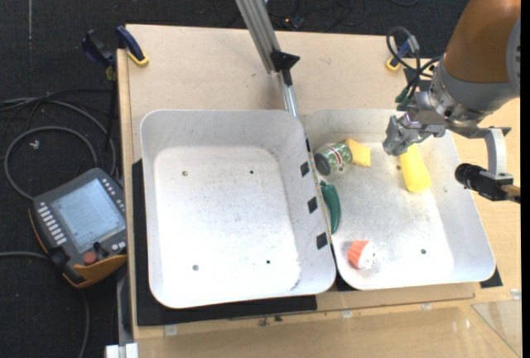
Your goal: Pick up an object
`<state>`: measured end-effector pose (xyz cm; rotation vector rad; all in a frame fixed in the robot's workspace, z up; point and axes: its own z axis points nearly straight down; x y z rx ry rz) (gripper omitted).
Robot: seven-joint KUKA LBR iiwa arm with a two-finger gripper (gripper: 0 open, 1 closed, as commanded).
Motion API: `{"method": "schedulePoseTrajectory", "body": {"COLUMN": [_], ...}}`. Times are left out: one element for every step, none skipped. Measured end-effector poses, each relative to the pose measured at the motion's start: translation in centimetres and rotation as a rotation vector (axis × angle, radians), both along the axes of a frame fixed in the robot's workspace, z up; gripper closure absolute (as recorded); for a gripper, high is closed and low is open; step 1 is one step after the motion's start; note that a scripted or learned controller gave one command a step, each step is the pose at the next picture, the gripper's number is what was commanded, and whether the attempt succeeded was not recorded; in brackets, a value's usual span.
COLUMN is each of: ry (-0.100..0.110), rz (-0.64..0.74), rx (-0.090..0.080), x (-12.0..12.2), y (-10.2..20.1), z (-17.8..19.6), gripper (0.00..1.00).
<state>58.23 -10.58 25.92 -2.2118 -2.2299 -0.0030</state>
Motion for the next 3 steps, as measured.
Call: {"method": "schedulePoseTrajectory", "body": {"ry": [0.002,0.003,0.005], "rz": [0.001,-0.001,-0.001], "rx": [0.001,0.0,0.0], "x": [-1.0,-1.6,-3.9], "y": [6.2,10.8,15.5], "z": [0.1,-1.2,-2.1], "gripper": [1.0,1.0,1.0]}}
